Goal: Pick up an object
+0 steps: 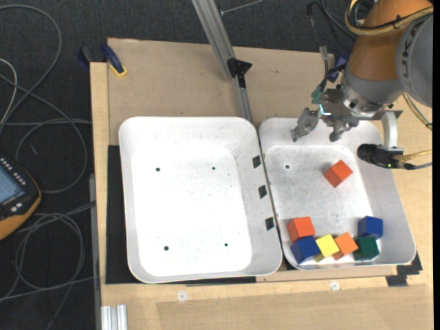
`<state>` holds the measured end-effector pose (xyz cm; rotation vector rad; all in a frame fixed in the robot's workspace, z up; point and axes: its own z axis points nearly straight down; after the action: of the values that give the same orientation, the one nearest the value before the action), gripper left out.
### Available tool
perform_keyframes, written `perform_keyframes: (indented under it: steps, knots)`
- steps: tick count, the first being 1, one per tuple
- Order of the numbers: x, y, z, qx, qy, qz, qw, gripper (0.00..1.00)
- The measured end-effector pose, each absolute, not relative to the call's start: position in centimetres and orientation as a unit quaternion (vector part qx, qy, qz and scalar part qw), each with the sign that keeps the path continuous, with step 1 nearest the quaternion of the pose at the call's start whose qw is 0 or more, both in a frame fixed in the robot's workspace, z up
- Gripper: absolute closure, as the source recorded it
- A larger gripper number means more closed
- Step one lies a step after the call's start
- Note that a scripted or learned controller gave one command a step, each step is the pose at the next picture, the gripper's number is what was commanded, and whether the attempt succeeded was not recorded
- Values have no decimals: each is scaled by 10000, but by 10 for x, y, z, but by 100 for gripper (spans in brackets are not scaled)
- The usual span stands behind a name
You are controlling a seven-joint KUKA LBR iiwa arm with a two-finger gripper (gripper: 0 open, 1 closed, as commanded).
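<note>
The gripper (pixel 317 132) hangs over the right bin's (pixel 392 205) far edge, jaws spread wide, holding nothing. An orange block (pixel 337 173) lies just beside it; other blocks (pixel 333 240) cluster along the near edge.

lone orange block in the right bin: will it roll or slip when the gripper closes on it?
The orange block looks like a flat-faced cube, so it probably won't roll. It sits alone on the right bin floor, so a push likely slides it. The open gripper should find parallel faces.
</note>
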<state>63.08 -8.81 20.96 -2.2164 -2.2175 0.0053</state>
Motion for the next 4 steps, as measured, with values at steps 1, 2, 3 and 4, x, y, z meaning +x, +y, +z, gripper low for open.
perform_keyframes:
  steps: [1,2,3,4]
  knots:
    - [631,-88,212,-7069,-7073,4,14,0]
    - [627,-87,149,-7072,-7070,25,36,0]
    - [626,-86,96,-7073,-7069,23,33,0]
    - [628,-86,111,-7072,-7070,-10,0,100]
